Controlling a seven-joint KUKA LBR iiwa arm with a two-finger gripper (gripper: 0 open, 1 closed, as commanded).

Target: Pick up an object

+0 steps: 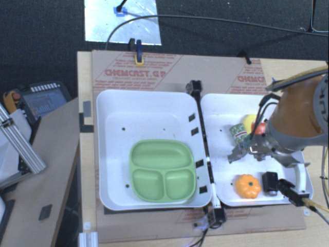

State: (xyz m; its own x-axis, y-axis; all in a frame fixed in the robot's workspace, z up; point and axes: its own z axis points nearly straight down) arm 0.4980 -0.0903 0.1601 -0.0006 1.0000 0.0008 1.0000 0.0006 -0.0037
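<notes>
Because the arm [303,112] comes in from the right of the camera view, its grey and orange bulk hangs over the right bin [221,109], and the gripper [240,153] sits low in that bin's middle, pointing toward the divider between the two bins. Whether the claw is open or closed I cannot tell; the grey metal at its tip is too small and blurred to read, and nothing is visibly held in it.

Just beside the gripper, on its far side, lies a small green-and-white packet [238,131], tilted, with a yellow fruit [249,121] touching its upper edge. I judge the packet the likeliest target, since the gripper is nearer to it than to anything else. It looks pale with green print or stripes, short and soft-edged, more like a little carton or can than anything rigid; its exact kind is unclear. The yellow fruit is round and smooth, partly hidden by the arm.

Nearer the front wall of the same bin rests a toy pumpkin [247,186], bright orange, ribbed and squat, apart from the gripper and standing free, which would make it an easy second choice.

Over in the left bin [118,117] a pale green divided plate [162,170] lies flat toward the front, three compartments up, well apart from the gripper and probably too broad for it.
</notes>
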